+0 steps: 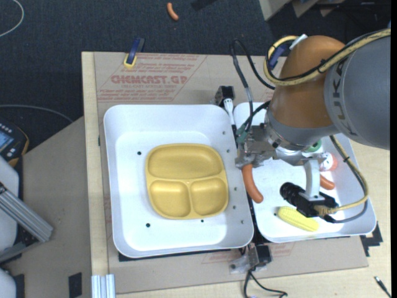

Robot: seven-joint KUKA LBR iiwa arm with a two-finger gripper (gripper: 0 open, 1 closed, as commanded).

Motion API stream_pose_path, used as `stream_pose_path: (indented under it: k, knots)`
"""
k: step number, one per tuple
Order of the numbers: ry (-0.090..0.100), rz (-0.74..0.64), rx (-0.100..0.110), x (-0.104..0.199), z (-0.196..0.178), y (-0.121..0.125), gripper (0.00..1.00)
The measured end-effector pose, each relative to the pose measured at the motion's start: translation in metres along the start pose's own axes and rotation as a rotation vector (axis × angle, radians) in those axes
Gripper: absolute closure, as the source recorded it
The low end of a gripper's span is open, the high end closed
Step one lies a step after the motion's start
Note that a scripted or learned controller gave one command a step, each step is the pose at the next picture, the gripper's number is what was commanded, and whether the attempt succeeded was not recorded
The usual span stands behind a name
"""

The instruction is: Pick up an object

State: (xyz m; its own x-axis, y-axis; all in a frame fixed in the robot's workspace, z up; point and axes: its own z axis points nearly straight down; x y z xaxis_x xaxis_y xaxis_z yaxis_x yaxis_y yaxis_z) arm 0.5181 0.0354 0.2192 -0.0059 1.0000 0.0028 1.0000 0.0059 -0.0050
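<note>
I see my gripper (249, 157) low over the right bin's (347, 225) left edge. I cannot tell how its jaws stand. An orange hot dog (252, 184) lies just under it. A yellow tray (186, 180) sits in the left bin (121, 166).
</note>
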Motion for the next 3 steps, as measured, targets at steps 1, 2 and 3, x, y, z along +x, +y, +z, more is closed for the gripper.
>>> stream_pose_path:
  k: [1,2,3]
  knots:
    - [-0.001,0.002,-0.001,0.0244,-0.0153,-0.0234,1.00]
    - [-0.002,0.006,-0.001,0.0211,-0.0146,-0.0273,1.00]
    - [-0.002,0.006,-0.001,0.0154,-0.0106,-0.0271,1.00]
